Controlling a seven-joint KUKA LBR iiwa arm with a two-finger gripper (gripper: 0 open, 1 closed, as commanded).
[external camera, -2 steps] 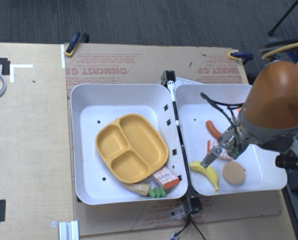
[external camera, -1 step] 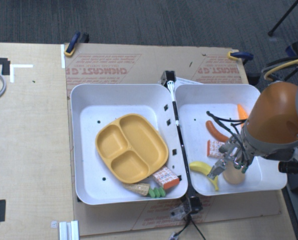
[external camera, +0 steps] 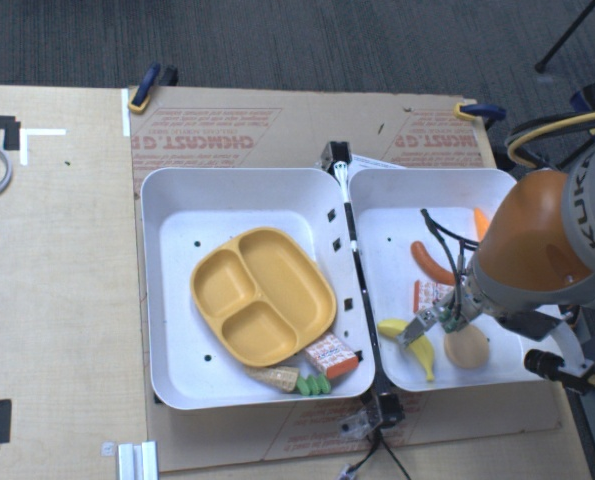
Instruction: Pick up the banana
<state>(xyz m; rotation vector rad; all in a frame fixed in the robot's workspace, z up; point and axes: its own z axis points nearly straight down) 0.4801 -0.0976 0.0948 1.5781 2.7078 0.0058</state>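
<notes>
The banana (external camera: 424, 357) is yellow and lies near the front left corner of the right bin (external camera: 397, 218). One end of it points left toward the bin wall and the other points toward the front. My gripper (external camera: 421, 326) is down over the banana's middle, covering that part. The grey arm with its orange band (external camera: 532, 236) reaches in from the right above the bin.
In the right bin, a beige egg-shaped thing (external camera: 467, 349) lies just right of the banana, with a red sausage (external camera: 431, 262), a small packet (external camera: 426, 293) and an orange piece (external camera: 480, 222) behind. The left bin (external camera: 167, 268) holds a yellow divided plate (external camera: 264, 296), a small box (external camera: 331, 354) and green bits (external camera: 315, 384).
</notes>
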